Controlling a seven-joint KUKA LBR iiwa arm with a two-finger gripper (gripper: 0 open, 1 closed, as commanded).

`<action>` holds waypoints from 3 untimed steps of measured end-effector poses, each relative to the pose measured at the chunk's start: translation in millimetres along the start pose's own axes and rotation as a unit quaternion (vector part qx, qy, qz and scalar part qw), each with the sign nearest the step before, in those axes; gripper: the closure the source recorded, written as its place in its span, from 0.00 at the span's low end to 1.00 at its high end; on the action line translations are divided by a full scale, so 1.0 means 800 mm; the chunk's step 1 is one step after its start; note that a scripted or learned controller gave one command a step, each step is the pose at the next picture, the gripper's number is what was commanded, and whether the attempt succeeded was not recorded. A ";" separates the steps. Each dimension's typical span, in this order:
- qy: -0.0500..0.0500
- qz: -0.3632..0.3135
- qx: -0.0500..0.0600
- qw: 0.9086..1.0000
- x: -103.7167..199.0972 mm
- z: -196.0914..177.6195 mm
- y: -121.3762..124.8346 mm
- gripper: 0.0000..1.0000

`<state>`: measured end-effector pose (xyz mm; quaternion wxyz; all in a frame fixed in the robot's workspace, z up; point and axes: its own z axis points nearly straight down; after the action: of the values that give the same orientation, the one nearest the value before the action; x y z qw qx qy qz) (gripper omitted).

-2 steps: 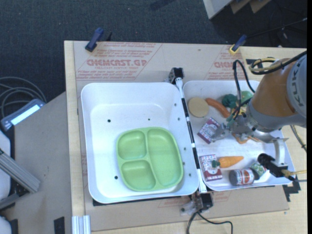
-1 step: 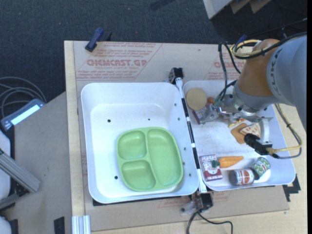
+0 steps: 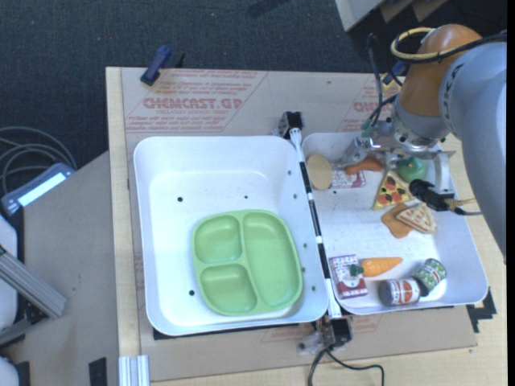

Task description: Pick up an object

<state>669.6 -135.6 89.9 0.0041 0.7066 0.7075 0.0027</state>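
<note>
Bench: bearing two white bins (image 3: 161, 155), green divided tray (image 3: 244, 261) lying in left one
Arm: reaching into right bin's far end
Gripper (image 3: 402, 153): hanging over pizza slice (image 3: 392, 190), grip state hidden
Handling: probably light, stiff, flat; pinching across its edges

Both white bins (image 3: 217, 155) look like smooth, slightly glossy plastic, and the green divided tray (image 3: 245, 261) in the left one has a matt plastic sheen. The bench top (image 3: 201, 103) under them is pale board with a dull, papery printed face. Two small cans (image 3: 410, 284) near the right bin's near edge show shiny metal ends and paper-like labels. The arm (image 3: 463, 79) has a smooth grey shell and a glossy orange band
</note>
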 end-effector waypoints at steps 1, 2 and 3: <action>0.000 -0.001 -0.002 1.000 0.002 -0.014 0.002 1.00; 0.001 0.000 0.005 1.000 0.045 -0.092 -0.058 1.00; 0.002 0.000 0.005 1.000 0.087 -0.148 -0.103 1.00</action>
<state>585.6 -65.9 207.7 -0.0008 0.7067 0.7075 0.0000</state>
